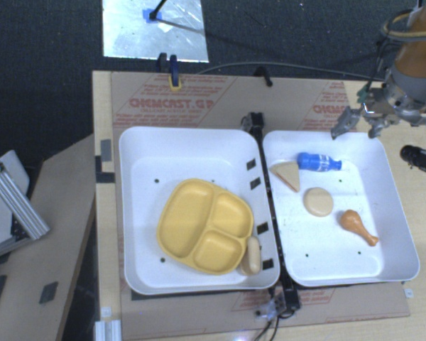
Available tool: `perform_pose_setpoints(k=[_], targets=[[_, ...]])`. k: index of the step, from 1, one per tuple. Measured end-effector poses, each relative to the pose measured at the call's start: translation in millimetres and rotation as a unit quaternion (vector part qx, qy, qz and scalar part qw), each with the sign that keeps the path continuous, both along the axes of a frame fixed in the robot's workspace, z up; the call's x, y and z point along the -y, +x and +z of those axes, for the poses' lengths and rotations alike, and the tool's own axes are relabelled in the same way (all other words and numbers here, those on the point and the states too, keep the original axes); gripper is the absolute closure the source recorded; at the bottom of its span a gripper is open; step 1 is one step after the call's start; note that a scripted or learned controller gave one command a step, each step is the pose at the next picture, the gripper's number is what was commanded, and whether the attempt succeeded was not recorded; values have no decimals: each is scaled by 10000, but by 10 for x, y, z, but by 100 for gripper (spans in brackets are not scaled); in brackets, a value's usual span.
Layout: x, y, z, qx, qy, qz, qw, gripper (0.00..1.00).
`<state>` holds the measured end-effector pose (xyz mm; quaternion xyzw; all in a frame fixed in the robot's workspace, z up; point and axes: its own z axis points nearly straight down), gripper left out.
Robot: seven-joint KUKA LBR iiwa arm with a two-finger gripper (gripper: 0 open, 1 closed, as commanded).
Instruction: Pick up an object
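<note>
Two white bins side by side. Left bin (pixel 138 190) holds a yellow divided tray (pixel 204 226), with a small beige bread roll (pixel 252 254) touching its near-right corner. Right bin (pixel 394 212) holds four items: blue bottle (pixel 318 163) lying on its side at the far end, tan wedge (pixel 287 175) just left of it, round cream disc (pixel 318 202) mid-bin, orange drumstick (pixel 358 226) to its near right. Gripper (pixel 361 123) hovers over the right bin's far rim, fingers spread apart, nothing between them.
</note>
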<state>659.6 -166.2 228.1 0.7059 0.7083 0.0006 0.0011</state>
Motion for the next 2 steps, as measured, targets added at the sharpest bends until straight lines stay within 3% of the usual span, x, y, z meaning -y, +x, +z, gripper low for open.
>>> perform_pose_setpoints(k=[2], targets=[[43, -12, -1150, -19, 8, 8, 10000, 0]])
